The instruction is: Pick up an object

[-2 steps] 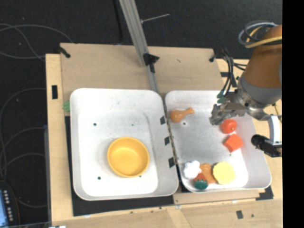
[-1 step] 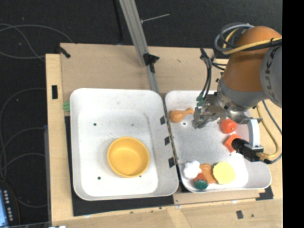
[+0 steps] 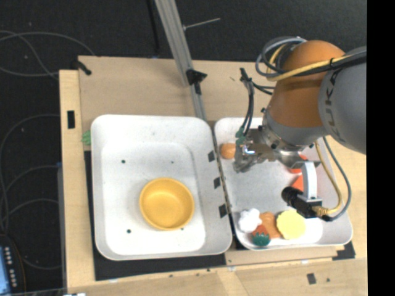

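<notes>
My gripper (image 3: 242, 160) hangs low over the upper left part of the right bin (image 3: 271, 184), under the grey and orange arm. A small orange object (image 3: 227, 150) lies just left of it by the bin's left wall. Along the bin's front edge lie a white object (image 3: 249, 219), a small orange piece (image 3: 267, 219), a green object (image 3: 261, 240) and a yellow round object (image 3: 291, 224). A red-orange piece (image 3: 297, 181) shows beside the arm on the right.
The left bin (image 3: 123, 147) holds a yellow bowl (image 3: 166, 203) in its front half. A metal pole (image 3: 178, 42) slants up from between the bins. A black cable connector (image 3: 295, 197) hangs over the right bin.
</notes>
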{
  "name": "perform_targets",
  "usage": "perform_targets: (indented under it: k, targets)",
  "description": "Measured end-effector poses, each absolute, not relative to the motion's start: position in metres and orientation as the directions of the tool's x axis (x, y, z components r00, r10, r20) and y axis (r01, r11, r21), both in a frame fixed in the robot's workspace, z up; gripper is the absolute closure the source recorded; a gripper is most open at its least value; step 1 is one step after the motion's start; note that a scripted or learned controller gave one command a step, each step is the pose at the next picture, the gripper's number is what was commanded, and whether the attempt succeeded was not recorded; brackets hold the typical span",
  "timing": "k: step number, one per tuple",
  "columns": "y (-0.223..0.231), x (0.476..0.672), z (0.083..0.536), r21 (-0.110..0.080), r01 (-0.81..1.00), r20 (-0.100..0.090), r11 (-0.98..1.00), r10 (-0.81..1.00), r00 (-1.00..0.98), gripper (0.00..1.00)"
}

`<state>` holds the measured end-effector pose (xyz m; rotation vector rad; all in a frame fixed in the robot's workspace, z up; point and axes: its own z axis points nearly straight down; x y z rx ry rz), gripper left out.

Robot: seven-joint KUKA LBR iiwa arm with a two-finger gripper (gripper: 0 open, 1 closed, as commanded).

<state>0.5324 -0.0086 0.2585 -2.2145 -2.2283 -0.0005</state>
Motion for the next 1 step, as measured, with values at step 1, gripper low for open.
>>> perform_targets:
  k: [1]
  targets:
    - [0.042,0.5257,0.2443,0.0,1.0,0.0,0.007,1.0,-0.007,1.0]
